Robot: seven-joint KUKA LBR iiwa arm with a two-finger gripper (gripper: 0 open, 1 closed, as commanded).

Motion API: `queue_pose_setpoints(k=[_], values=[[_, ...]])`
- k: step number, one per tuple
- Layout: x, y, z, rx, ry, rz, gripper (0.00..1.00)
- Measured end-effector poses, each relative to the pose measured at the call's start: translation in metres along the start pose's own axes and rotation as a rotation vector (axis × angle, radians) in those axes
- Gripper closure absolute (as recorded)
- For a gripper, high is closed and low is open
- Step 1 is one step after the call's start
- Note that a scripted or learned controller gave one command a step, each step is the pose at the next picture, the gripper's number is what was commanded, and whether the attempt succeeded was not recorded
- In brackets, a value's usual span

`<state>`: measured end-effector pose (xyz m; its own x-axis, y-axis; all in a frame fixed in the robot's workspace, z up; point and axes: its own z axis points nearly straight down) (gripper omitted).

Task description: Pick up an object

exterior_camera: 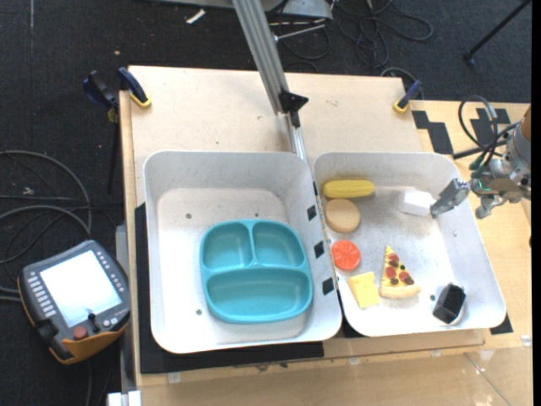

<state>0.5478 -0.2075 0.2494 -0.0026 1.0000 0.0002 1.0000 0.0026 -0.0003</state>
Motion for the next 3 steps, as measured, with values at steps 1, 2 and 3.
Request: queue_pose_setpoints(k=[1, 2, 3], values=[[0.0, 0.0, 0.0, 0.0, 0.0, 0.0, 0.0], [0.005, -0.001, 0.044, 0.004, 0.001, 0.001, 0.0], [0.004, -0.012, 0.095, 0.006, 0.001, 0.003, 0.0]])
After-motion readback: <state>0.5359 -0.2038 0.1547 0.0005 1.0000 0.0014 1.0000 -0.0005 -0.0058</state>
